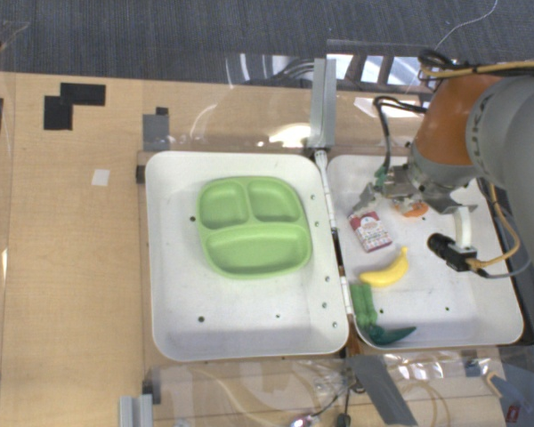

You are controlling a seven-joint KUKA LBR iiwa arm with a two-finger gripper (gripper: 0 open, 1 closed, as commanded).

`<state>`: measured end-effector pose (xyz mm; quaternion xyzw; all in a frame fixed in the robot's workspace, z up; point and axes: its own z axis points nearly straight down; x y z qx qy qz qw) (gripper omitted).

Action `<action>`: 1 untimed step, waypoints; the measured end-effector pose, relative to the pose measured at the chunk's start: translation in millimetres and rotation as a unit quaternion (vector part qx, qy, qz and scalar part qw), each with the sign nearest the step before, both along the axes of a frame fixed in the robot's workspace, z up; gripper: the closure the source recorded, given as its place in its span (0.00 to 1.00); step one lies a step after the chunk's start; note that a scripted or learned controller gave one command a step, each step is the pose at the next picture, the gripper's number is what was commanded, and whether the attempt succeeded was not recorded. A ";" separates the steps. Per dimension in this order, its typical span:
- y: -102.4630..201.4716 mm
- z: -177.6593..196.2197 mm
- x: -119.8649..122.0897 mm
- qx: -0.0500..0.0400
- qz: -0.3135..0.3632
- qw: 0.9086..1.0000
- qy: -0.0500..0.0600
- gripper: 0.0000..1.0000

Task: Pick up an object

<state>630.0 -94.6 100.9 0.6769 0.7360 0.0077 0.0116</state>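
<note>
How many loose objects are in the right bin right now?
4 visible: a red and white packet left of center, a yellow banana below it, a green vegetable in the near-left corner, and an orange item partly under the arm, which may hide more.

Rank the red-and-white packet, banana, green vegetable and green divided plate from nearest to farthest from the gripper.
From the gripper:
1. Red-and-white packet, just below it.
2. Banana, lower in the right bin.
3. Green vegetable, at that bin's bottom-left corner.
4. Green divided plate, in the left bin.
</note>
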 end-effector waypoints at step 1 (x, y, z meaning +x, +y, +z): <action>6.4 1.9 -27.6 0.003 -0.087 0.996 -0.011 0.00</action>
